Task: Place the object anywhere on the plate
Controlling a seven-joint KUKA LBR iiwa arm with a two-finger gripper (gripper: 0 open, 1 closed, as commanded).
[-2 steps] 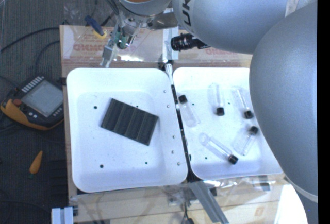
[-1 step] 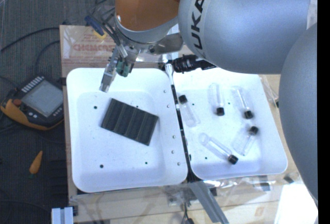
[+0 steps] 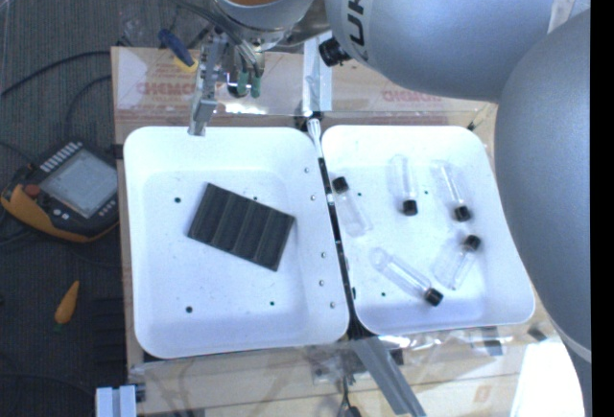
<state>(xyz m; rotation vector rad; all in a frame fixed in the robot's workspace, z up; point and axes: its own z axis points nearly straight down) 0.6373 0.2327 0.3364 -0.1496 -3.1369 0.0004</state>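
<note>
Across the right bin [image 3: 480, 166] you'll find five clear vials with black caps, all lying on their sides and apart from one another. One vial [image 3: 349, 212] lies just beside the divider between the bins, its cap toward the far side. A second vial [image 3: 399, 177] and a third vial [image 3: 445, 183] lie near the far half of the bin, both caps pointing toward you. A fourth vial [image 3: 453, 266] lies close to the right wall, and a fifth vial [image 3: 401, 272] lies slantwise near the front wall, its cap at the right end.

Your target, the dark ribbed plate [image 3: 240, 226], lies flat in the middle of the left bin [image 3: 153, 310], turned at a slant to the walls, with none of the vials on it.

The gripper [image 3: 213, 104] hangs over the far rim of the left bin, well apart from the plate and from every vial. You cannot tell from this angle whether it is wide or narrow, and you can see nothing held in it.

Left of the bench, a teach pendant [image 3: 72, 190] rests on the grey carpet.
</note>
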